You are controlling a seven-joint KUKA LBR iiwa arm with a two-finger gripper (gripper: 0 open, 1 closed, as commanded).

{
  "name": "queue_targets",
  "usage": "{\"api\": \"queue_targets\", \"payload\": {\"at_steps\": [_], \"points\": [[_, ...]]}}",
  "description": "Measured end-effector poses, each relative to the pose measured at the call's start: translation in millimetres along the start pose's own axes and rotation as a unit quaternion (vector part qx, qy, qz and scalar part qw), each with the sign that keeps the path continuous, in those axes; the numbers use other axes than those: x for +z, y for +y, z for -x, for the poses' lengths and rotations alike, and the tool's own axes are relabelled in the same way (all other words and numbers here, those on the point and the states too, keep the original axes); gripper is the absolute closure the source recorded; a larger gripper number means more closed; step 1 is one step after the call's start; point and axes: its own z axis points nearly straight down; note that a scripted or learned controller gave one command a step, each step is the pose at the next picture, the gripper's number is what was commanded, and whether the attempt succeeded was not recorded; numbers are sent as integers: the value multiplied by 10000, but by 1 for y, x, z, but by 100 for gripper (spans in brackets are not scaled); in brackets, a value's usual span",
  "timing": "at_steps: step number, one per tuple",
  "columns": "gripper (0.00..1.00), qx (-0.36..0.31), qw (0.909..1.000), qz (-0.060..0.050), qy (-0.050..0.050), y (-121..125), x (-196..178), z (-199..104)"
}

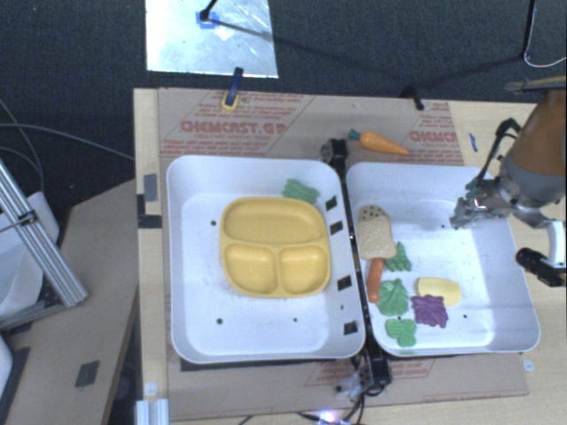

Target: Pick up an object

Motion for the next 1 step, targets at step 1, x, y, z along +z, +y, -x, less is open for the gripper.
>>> {"api": "queue_targets", "payload": {"at_steps": [1], "points": [[100, -9, 10000, 16, 0, 1, -11, 0]]}}
